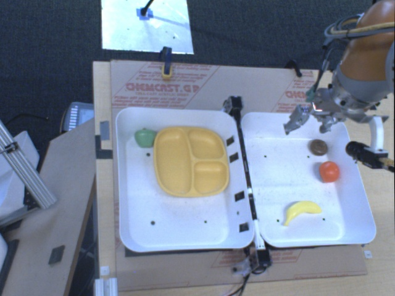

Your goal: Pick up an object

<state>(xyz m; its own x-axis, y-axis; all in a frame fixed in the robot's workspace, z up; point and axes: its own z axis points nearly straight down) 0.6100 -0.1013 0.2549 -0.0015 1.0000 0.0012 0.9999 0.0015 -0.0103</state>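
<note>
Nearest the lens, a yellow banana [302, 211] lies loose in the right bin [352, 227], well below the end effector [311, 119]. Closer under it sit a brown disc [318, 147] and a red-orange ball [329, 171], spaced apart so each can be taken singly. Its two fingers are spread open, gripping nothing, poised above the bin's far edge. Far to its left, a yellow divided tray [190, 161] rests beside a green fruit [144, 137].
</note>
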